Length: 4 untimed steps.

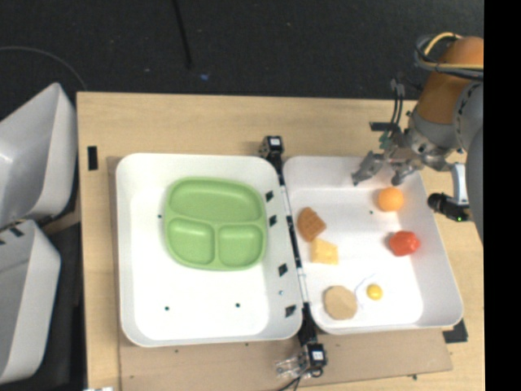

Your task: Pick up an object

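Note:
The right bin (pixel 326 182) holds several small food toys. An orange ball (pixel 391 199) lies near its far right corner, with a red tomato-like piece (pixel 404 242) below it. Toward the bin's left lie a brown bread-like piece (pixel 310 223) and a yellow cheese wedge (pixel 326 252). Near the front sit a tan round cookie (pixel 340 302) and a small yellow ball (pixel 374 292). My gripper (pixel 384 167) hovers over the bin's far right corner, just above and left of the orange ball. Its fingers are spread open with nothing between them.
The left bin (pixel 138 300) holds a green divided plate (pixel 216 222). A hinge strip with black clips (pixel 286 243) runs between the bins. White equipment (pixel 32 169) stands off the bench at left. The arm's grey and orange body (pixel 448 88) fills the upper right.

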Each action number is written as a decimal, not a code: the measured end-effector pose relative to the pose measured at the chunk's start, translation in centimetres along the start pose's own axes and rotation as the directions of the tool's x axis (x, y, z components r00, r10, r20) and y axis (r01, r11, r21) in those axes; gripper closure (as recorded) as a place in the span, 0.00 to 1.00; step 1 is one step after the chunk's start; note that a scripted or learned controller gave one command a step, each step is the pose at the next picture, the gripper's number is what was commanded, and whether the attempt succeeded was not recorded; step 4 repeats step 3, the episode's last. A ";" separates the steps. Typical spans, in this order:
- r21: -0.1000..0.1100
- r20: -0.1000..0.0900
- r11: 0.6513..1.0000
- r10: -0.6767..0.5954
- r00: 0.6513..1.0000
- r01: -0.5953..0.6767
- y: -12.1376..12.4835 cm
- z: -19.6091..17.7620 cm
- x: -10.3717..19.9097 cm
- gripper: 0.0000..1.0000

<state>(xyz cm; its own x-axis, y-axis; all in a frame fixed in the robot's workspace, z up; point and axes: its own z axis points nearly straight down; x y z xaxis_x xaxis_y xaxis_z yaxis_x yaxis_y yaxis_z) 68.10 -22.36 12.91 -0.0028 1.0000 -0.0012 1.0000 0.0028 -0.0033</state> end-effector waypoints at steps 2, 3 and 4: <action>-0.010 0.001 1.000 -0.001 1.000 0.001 0.7 -6.2 -0.3 1.00; -0.010 0.002 1.000 -0.002 1.000 0.002 0.6 -10.7 -0.4 1.00; -0.010 0.002 1.000 -0.002 1.000 0.002 0.6 -10.7 -0.4 1.00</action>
